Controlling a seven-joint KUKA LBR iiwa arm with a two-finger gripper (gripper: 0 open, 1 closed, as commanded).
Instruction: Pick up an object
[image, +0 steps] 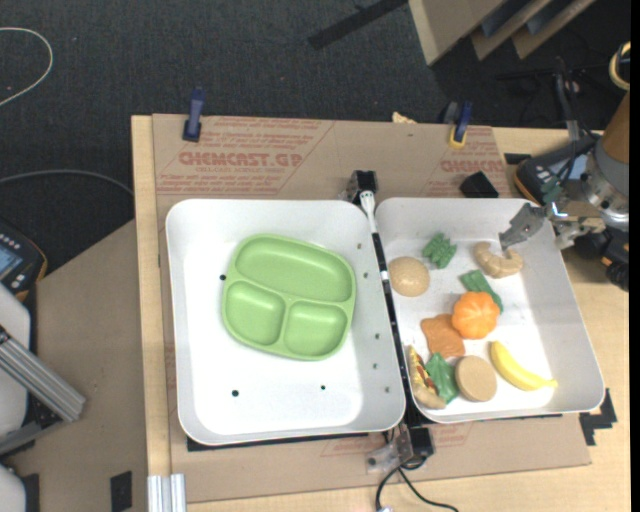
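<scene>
gripper (520, 228) hangs at right bin (570, 300) far edge, just above beige mushroom-like piece (497, 262). fingers look slightly parted, holding nothing, though view is poor. you should lower straight onto piece, avoiding green leaf (438, 249), before closing.

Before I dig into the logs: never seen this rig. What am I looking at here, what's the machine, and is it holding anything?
One camera fixed above a bench, looking down at a slant. The grey machine at the right edge is a robot arm; its gripper sits over the far side of the right bin, close to a beige mushroom-shaped toy. Nothing shows between its fingers, so no pickup yet.

Two shallow white bins sit side by side on a cardboard sheet. The left bin holds a green divided plate. The right bin holds toy food: an orange, a banana, a round bun and green leafy pieces, among others.
</scene>
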